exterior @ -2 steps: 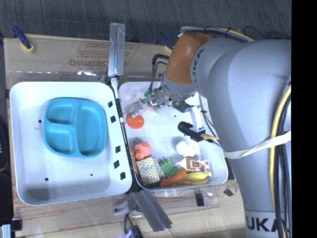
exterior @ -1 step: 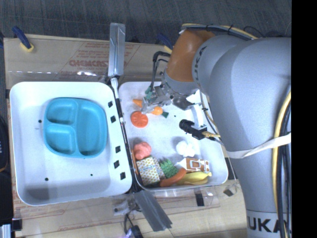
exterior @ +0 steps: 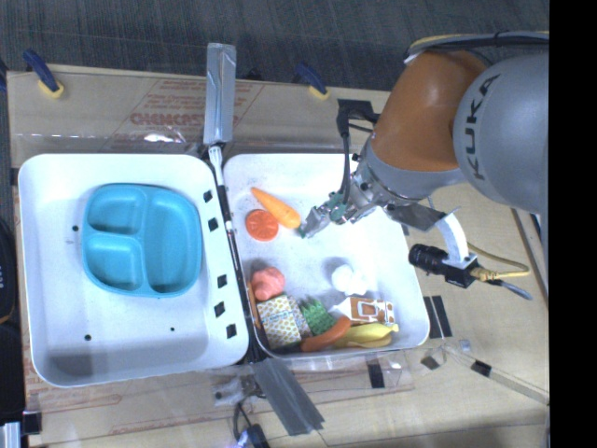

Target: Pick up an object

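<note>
Carrot (exterior: 275, 207): orange, tapered; lies flat on a slant near my right bin's far-left corner
Tomato slice (exterior: 262, 225): red-orange disc; flat, touching the carrot's near side
Near-edge heap: pink piece (exterior: 268, 283), patterned packet (exterior: 280, 319), banana (exterior: 371, 335), small carton (exterior: 367, 309); crowded together

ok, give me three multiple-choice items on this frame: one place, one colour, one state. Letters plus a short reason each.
1. Where is the blue tray?
A. left bin
B. right bin
C. on the bench outside the bins

2. What colour is the round slice beside the carrot?
A. green
B. orange-red
C. white

3. What is between the tips of the end effector?
A. the carrot
B. the banana
C. nothing visible

Answers:
1 A, the tray lies in the left bin.
2 B, the slice is orange-red against the white floor of the right bin.
3 C, the tips hang just right of the carrot with no object seen between them.
</note>
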`<state>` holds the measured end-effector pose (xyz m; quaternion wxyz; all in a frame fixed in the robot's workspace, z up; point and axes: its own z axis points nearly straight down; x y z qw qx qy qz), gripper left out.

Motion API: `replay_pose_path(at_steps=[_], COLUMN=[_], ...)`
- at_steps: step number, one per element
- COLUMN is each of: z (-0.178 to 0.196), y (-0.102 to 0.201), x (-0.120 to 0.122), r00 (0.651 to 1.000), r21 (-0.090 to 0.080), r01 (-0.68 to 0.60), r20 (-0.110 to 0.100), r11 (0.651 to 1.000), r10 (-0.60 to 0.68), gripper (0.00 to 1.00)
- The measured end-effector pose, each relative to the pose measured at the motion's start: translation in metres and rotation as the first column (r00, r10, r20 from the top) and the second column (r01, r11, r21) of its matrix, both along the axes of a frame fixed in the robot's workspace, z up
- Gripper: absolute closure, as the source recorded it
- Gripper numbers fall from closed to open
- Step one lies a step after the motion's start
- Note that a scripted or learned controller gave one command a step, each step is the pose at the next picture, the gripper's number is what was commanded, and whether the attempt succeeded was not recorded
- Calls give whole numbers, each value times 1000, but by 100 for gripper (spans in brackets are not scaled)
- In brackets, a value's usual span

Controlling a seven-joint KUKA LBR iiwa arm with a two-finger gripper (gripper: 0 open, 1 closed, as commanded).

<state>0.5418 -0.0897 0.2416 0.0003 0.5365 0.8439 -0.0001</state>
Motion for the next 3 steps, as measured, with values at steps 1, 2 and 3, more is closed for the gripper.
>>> replay_pose_path(at_steps=[1, 2, 3], z=[-51, -51, -150], y=[29, 29, -15], x=[83, 83, 89], r00=[941, 941, 920], r21=[-1, -1, 0], r01=[338, 338, 391], r20=[-3, -3, -2], r11=[941, 941, 920], r10=[-338, -338, -391], gripper=[100, 0, 0])
